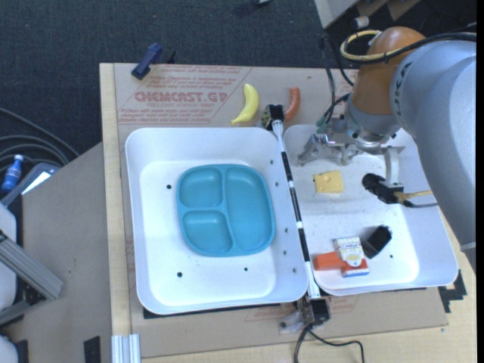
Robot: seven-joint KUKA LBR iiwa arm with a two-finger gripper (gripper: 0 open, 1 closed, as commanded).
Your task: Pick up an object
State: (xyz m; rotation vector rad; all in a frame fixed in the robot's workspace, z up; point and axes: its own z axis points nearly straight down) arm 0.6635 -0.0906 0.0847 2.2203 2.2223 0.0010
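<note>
left bin (pixel 144 225): blue tray (pixel 225 209) | right bin (pixel 423 255): cheese (pixel 328 182), small box (pixel 349 252) lying lengthwise toward desk's front-right | my tool (pixel 331 144): grip unclear

Grey arm (pixel 442 119) reaching from right, orange-banded wrist, claw (pixel 330 144) lowered

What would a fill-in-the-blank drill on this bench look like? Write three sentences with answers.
1. The blue divided plate lies in the ____ bin.
2. The yellow cheese-like slice lies in the right bin, just below the ____.
3. Outside the bins, on the board behind them, a yellow ____ lies beside an orange carrot-like piece.

Missing words: left; gripper; banana
</note>
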